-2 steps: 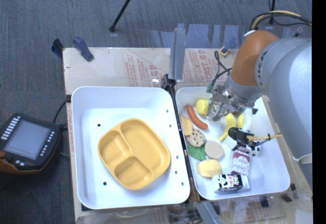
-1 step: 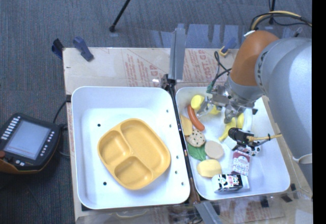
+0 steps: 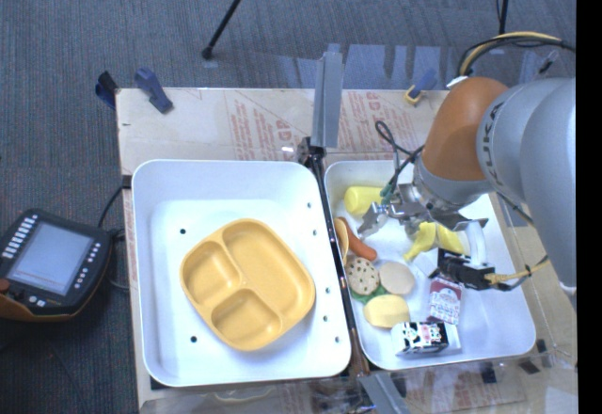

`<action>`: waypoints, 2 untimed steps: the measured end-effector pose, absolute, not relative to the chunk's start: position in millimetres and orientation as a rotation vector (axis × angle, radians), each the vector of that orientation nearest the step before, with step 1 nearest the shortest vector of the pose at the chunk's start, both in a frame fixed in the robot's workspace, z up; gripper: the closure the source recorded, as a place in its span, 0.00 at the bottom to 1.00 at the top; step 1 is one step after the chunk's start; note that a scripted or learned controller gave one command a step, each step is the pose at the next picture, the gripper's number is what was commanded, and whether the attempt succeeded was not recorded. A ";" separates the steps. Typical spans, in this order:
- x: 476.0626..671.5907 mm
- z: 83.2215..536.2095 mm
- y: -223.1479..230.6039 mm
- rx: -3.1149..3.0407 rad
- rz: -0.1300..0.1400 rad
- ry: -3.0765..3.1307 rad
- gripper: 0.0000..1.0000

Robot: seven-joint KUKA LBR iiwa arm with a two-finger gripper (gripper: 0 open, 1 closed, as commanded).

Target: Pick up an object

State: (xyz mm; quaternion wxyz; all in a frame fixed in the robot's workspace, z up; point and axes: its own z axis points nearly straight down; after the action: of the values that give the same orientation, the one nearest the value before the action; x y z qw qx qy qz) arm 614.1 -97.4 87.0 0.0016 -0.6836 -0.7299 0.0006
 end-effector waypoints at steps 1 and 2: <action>631.0 175.5 -162.0 -2.153 -0.005 -2.298 0.00; 619.1 168.8 -124.7 -2.336 0.003 -2.094 0.00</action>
State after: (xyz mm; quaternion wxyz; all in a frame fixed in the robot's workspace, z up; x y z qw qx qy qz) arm 619.1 -124.7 168.8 0.0023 -0.7447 -0.6674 0.0010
